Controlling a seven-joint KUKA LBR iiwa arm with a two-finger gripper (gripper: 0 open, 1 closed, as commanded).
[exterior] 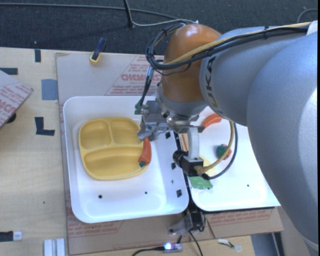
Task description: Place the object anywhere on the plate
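Observation:
A yellow divided plate [109, 148] lies in the left white bin [96, 201]. An orange toy carrot [145, 152] with a green stem end stands almost upright at the plate's right rim, green end down. My gripper [149, 129] is directly above the carrot, right at its upper tip. The wrist and its dark hardware hide where they meet, so whether the carrot is gripped cannot be made out.
The right bin [250, 191] holds an orange piece [211, 120], a small green-and-orange item [222, 151], a yellow item [196, 165] and a green leaf shape [201, 184]. The big grey arm covers much of that bin. Cables loop round the wrist.

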